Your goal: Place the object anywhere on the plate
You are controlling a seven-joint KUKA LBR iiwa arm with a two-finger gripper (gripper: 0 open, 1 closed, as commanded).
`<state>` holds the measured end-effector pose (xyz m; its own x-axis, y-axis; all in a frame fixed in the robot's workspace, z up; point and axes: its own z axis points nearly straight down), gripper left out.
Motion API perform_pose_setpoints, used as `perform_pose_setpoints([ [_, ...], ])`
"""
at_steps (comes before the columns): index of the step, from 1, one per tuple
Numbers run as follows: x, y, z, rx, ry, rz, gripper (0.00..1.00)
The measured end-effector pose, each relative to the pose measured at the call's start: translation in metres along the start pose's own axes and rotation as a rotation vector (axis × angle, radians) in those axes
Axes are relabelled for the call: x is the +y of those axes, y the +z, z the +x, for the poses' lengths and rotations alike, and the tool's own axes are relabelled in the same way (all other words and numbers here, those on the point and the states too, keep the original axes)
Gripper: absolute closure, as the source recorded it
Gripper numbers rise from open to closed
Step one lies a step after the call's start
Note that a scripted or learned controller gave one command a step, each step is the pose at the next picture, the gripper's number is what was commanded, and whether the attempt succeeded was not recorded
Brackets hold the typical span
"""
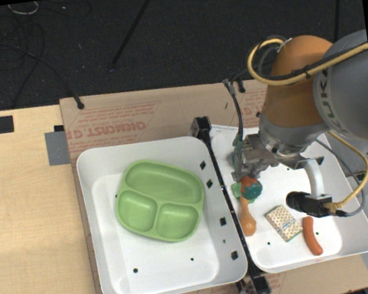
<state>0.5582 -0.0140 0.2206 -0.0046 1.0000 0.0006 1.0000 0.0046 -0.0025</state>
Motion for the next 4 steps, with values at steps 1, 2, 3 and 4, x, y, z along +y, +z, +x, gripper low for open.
perform_pose_setpoints([
  [1,-0.011,0.002,0.042,0.001,0.001,0.003,1.0],
  [2,-0.02,0.01,0.093,0.001,0.0,0.004,1.0],
  [3,-0.027,0.014,0.147,0.001,-0.001,0.003,1.0],
  [4,-0.027,0.014,0.145,-0.001,0.003,0.003,0.0],
])
